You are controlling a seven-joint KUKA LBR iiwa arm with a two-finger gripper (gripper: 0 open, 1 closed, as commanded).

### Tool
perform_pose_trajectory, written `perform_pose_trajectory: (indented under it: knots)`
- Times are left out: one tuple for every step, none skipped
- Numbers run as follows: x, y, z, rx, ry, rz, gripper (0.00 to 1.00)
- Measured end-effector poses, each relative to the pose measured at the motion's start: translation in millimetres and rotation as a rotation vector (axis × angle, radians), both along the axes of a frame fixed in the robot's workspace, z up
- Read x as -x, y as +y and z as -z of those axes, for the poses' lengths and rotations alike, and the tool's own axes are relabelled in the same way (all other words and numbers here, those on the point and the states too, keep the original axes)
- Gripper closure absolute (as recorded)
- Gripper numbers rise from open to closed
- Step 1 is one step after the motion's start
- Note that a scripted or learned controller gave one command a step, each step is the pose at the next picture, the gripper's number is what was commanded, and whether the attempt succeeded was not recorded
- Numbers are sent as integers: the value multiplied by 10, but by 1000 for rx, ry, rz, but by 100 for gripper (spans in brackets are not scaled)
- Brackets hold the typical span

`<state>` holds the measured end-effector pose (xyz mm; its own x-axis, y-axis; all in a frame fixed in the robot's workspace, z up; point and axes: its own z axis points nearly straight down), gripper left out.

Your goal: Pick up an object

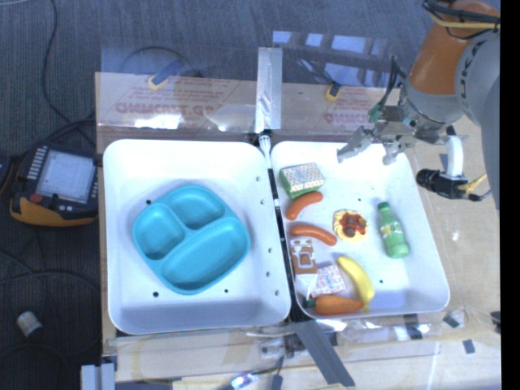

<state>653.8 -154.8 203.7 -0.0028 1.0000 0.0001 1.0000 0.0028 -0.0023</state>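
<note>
My gripper [373, 150] hangs over the back edge of the right bin [422, 218], fingers spread open with nothing between them. Below it in the bin lie a green patterned box [301, 176], two orange sausages [304, 205] [314, 234], a small pizza slice toy [350, 223], a green bottle [392, 230], a banana [357, 278], a carrot [337, 305] and two small packets [303, 257] [330, 280]. The nearest objects sit well in front and to the left of the fingers.
The left bin [130, 299] holds a blue three-compartment plate [191, 238]. A metal divider [267, 96] and clear panels stand behind the bins. A handheld controller [53, 185] lies on the floor at the left.
</note>
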Motion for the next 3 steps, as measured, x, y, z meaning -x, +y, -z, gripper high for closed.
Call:
perform_pose_trajectory:
  knots:
    - [631, -575, 936, -3, 2, -7, 0]
    - [732, -597, 1037, -4, -35, -66, 0]
    - [749, -595, 1036, -4, -39, -57, 0]
